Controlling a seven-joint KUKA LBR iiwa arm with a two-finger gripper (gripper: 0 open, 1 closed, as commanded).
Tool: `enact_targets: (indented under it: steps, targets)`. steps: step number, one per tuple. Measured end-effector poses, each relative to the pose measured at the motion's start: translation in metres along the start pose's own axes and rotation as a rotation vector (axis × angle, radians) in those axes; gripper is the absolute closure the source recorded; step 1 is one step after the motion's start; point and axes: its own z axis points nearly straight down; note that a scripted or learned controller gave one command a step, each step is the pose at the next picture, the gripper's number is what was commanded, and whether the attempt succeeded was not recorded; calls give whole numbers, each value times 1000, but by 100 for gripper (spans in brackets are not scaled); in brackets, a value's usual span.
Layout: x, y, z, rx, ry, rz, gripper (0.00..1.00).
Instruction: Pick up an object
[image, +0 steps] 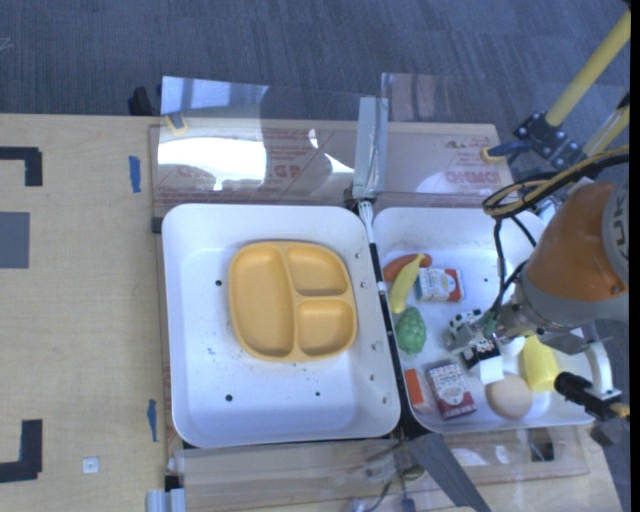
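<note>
Nearest the camera, along the front edge of the right bin, a red packet and a beige egg-shaped object are seen, with a yellow object just behind the egg. The gripper is found just above these things, lowered into the bin between the red packet and the yellow object; whether the fingers are apart or together cannot be told. To its left a green object is placed, then a banana, a red object and a small white carton. In the left bin a yellow divided tray is laid.
</note>
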Motion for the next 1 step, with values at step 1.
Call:
enact_targets:
  steps: [1]
  targets:
    - [67, 21, -143, 4, 6, 166, 100]
